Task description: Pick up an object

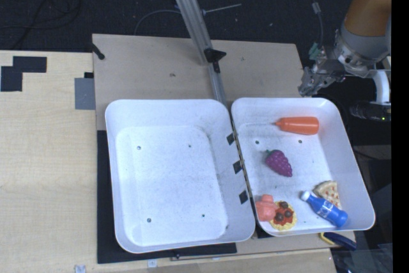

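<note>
The grey pincer (314, 81), its state impossible to tell, hovers off the right white bin's (348, 137) one-o'clock corner, likely staged above the nearby orange plastic carrot (298, 125) lying at twelve o'clock inside.

In the right bin (348, 137) in front of me lie five small objects. An orange carrot (298, 125) lies on its side near the far edge. A purple bunch of grapes (279, 162) sits around the middle. At the near edge I see a pink and red toy (266, 207) touching a round yellow piece (283, 217). A blue bottle (324, 209) lies tilted beside a waffle piece (328, 191).
</note>
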### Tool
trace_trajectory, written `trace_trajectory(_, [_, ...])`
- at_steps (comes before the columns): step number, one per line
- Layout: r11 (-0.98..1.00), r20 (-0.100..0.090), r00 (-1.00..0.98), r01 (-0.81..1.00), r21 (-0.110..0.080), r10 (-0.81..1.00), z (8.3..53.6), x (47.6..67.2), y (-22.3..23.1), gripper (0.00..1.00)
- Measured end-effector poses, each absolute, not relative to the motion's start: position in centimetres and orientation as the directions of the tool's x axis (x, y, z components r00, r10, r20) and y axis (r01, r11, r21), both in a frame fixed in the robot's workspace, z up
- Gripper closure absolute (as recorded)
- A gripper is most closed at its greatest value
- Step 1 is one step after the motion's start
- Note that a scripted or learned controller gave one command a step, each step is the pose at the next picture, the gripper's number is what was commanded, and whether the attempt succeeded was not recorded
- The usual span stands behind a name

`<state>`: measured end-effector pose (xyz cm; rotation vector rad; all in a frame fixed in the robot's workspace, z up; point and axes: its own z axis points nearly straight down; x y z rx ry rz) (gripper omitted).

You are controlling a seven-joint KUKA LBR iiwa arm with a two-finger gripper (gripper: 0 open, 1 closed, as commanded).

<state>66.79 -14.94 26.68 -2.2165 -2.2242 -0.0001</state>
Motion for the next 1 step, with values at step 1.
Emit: trace_trajectory(1, [0.003,0.001,-0.003,1.0,-0.001,1.0,25.12,66.65,-10.44,1.0])
